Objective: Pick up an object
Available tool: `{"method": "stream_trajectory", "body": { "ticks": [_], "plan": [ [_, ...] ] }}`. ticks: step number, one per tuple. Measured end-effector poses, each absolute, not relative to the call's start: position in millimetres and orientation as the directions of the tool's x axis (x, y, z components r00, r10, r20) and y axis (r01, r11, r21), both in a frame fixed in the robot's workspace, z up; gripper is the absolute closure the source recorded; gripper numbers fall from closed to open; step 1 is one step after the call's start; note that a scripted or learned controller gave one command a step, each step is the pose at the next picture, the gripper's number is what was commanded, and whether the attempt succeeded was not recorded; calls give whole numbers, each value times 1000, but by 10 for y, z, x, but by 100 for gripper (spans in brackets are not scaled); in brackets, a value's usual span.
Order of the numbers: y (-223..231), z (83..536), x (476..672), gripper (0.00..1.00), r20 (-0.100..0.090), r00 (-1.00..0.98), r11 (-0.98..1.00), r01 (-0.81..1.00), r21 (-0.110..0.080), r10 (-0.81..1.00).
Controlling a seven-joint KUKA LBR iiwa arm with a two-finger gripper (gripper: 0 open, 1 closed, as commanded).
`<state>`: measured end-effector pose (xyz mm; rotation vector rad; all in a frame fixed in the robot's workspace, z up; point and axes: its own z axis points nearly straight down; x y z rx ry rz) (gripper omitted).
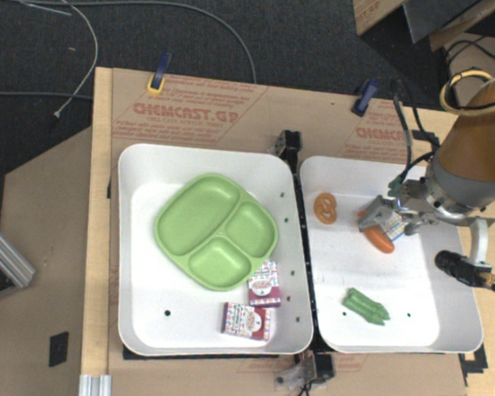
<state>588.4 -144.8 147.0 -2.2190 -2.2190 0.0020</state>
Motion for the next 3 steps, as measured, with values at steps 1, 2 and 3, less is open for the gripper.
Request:
{"method": "stream_trajectory", "body": {
  "ticks": [1, 2, 3],
  "plan": [
    [-1422, 937, 5813, 0, -4, 0, 0, 1000, 3, 1000],
    [-1440, 1099, 5846, 100, -7, 1, -1, 1000, 14, 1000],
    [-1533, 1694, 5889, 100, -2, 1, -1, 1000, 7, 1000]
  ]
}}
